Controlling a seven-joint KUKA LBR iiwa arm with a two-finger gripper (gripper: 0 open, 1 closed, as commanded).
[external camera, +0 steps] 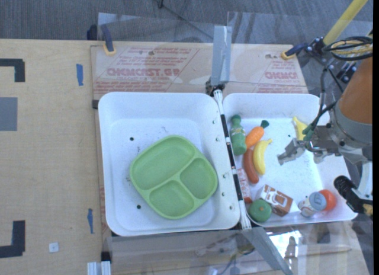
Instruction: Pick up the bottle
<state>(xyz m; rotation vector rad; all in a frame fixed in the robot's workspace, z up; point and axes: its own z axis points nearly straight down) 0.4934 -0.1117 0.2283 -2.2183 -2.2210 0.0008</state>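
Two shallow white plastic bins side by side. In the left bin (112,114), a light-green divided plastic plate (173,177), no part of the job. Hard against the dividing wall, at nine o'clock in the right bin (314,103): the green plastic bottle (237,136), its length running twelve to six in the camera view. Just beside it at three o'clock, an orange toy carrot (256,133); toward five o'clock, a yellow toy banana (261,156) touching a red toy sausage (250,170). Further toward three o'clock, the grey two-finger gripper (288,152), apart from the bottle; spread or closed, cannot tell. Likely trouble: little room between wall and carrot, so risk of pinching the carrot instead, or of knocking the bottle aside. At five o'clock in the bin, a small pale container with an orange cap (317,201), easily mistaken for the target.
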